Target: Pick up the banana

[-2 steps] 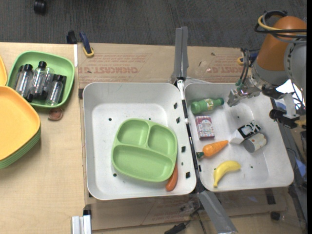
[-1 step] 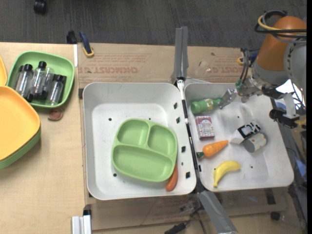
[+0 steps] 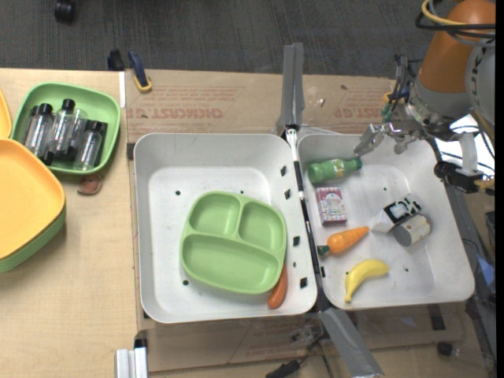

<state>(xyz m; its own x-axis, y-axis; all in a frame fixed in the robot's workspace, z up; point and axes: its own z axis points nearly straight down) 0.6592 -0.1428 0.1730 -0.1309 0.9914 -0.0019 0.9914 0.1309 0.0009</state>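
Camera view: the banana point(image 3: 365, 276) lies in the right bin point(image 3: 449, 290), near its front edge, curved with one end pointing down toward the front left corner. It is free of the gripper and touches none of the other items. Just above and to its left sits a carrot point(image 3: 347, 239), its green stem end toward the divider between the 2 bins. Above the carrot lies a small red card box point(image 3: 331, 205), and above that a green bottle point(image 3: 334, 168) rests on its side near the back of the bin. To the right of the carrot, a black-and-white object with a grey cylinder point(image 3: 408, 219) rests near the right wall.

The gripper point(image 3: 383, 136) hangs over the back of the right bin, well apart from the banana, with 2 thin fingers point(image 3: 367, 141) splayed apart and nothing between them. The grey arm with its orange band point(image 3: 455, 42) comes in from the upper right.

The left bin point(image 3: 157, 211) holds a green divided plate point(image 3: 234, 243) with 3 compartments, and an orange sausage-like piece point(image 3: 277, 290) lies against its lower right rim. On the bench point(image 3: 87, 290) to the left, a green tray point(image 3: 67, 127) holds small dark-capped bottles, next to stacked yellow plates point(image 3: 27, 211).
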